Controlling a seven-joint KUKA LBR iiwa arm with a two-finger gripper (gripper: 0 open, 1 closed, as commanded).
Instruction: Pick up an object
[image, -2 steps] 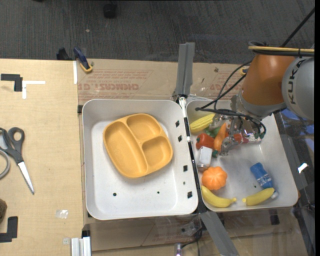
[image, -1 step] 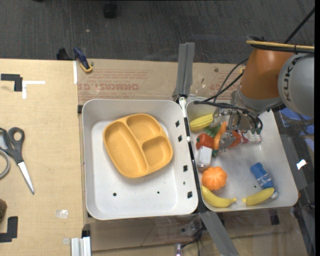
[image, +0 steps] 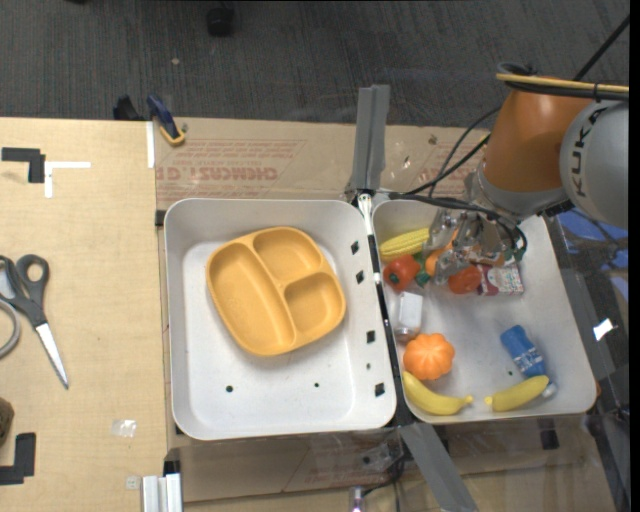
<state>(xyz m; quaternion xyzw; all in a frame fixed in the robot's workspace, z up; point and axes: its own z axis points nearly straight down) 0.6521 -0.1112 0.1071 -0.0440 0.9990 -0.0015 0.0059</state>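
The end effector (image: 462, 250) hung low over the far part of the right bin (image: 570, 330), down among a cluster of small toy foods; whether it was apart or together could not be told from the clutter of cables and metal around it, and nothing could be seen held in it. Directly below and beside it lay a red tomato-like piece (image: 466, 281) touching a flat printed packet (image: 502, 279), with a red pepper-like piece (image: 402, 271) and a corn cob (image: 405, 242) just to the left.

Any of these looked like the likely target. They were probably light, hollow plastic, stiff and smooth, so a round one would tend to squirt out of a pinch unless taken across its widest middle. The corn cob, being long, would be best gripped across its short width. The packet looked thin and flat, hard to get under.

Nearer the camera sat an orange pumpkin-like toy (image: 429, 356), two bananas (image: 433, 397) (image: 518, 393), a blue object (image: 521, 350) and a pale clear item (image: 408, 313), all well apart from the end effector. The left bin (image: 190, 330) held a yellow divided plate (image: 276, 289). Scissors (image: 36, 310) lay on the worktop (image: 80, 230).
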